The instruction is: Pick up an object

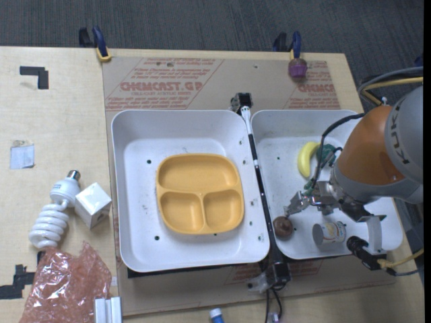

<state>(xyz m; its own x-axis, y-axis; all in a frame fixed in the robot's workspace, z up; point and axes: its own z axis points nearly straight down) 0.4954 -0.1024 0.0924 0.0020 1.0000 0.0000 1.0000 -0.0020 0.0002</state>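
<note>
Camera view showed us the tool [296, 204], fingers apparently spread and holding nothing, low in the right bin [283, 130] just above a small brown object [283, 228]; we judged it needed lowering, then closing.

Two white bins [135, 247], one yellow divided tray [200, 194], one banana [307, 159], one light bulb [54, 210], two blue clamps [100, 44]

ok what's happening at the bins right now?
The KUKA arm is reaching into the right bin, with its gripper low near the bin's front left. Nothing is visibly between its fingers. A small brown object lies just below it, a yellow banana-like object sits further back, and a small can lies to the right. The left bin holds a yellow divided tray.
</note>
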